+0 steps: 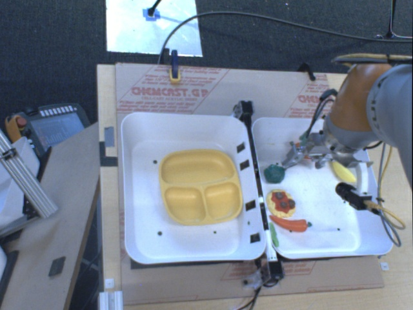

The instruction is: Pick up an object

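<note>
My gripper (300,155) hangs low over the upper middle of the right bin (322,241), reaching in from the right. A dark green toy vegetable (274,172) lies just to its lower left, apart from it. Partly under the wrist, on the gripper's right, lies a yellow banana (342,170). Further toward the front are a round pizza-like piece with red topping (282,203), a red chili pepper (290,225) and a thin green piece (273,236) against the left wall. I see nothing held in the gripper.
The left bin (139,192) holds a yellow divided plate (197,186) at its middle. A black divider with clips (253,173) runs between the two bins. Cardboard lies under both bins, and a teach pendant (55,126) sits off to the left.
</note>
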Controlling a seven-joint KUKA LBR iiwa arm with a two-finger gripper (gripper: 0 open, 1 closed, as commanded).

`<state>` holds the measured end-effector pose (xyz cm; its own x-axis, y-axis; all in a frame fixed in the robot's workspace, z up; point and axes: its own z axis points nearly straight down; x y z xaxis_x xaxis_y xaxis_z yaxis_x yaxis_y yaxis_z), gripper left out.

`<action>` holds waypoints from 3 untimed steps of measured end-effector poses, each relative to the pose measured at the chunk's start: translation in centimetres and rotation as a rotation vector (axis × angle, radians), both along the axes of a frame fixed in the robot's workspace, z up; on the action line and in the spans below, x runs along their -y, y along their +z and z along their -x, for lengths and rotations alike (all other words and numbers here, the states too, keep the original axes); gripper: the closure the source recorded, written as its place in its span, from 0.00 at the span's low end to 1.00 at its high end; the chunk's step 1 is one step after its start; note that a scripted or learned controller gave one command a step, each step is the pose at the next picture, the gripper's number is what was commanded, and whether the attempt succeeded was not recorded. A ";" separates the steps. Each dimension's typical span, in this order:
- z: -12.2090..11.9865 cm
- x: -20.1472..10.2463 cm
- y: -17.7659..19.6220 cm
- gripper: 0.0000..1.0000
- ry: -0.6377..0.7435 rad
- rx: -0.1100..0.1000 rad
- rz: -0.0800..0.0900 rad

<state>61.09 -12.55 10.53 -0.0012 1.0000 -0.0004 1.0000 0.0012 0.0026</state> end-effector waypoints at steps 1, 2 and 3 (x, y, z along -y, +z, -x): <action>0.1 0.0 0.9 1.00 0.000 -0.001 0.000; 0.1 -0.8 6.8 1.00 0.003 0.001 0.000; 0.5 -0.9 13.0 1.00 0.003 0.004 0.001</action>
